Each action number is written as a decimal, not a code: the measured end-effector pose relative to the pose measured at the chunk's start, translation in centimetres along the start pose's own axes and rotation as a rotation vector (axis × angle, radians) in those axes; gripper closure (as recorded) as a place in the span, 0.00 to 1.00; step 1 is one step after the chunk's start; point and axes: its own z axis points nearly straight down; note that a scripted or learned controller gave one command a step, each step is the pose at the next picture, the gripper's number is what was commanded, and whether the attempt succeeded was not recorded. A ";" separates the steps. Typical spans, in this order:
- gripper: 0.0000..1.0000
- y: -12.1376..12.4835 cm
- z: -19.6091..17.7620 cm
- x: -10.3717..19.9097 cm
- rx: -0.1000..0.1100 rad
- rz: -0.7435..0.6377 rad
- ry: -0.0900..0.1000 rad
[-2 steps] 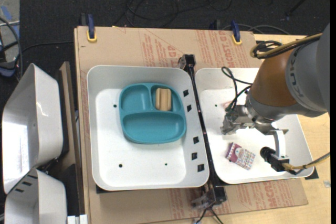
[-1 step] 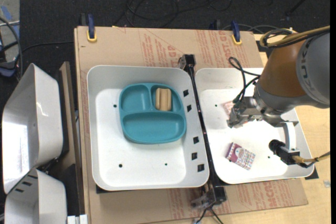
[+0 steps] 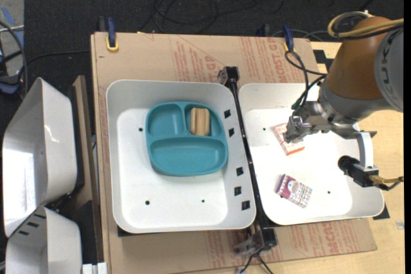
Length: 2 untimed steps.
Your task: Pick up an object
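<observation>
In the right bin [image 3: 334, 205] my gripper [image 3: 295, 130] hangs low over a small white and orange packet [image 3: 287, 140] near the bin's upper left. The gripper's tip sits right at the packet's top edge and hides part of it. A second packet [image 3: 294, 190], pink and white with a pattern, lies flat toward the bin's front. In the left bin [image 3: 128, 189] rests a teal divided plate [image 3: 186, 139] with a tan wooden block [image 3: 200, 121] in its upper right compartment.
The arm's orange and grey body [image 3: 363, 70] covers the right bin's upper right corner. A black divider strip [image 3: 243, 151] runs between the two bins. White containers [image 3: 35, 151] stand off the bench at the left.
</observation>
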 end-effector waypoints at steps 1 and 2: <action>1.00 0.5 -6.3 0.3 -0.001 -0.001 -0.001; 1.00 0.5 -4.6 5.7 0.007 -0.004 0.002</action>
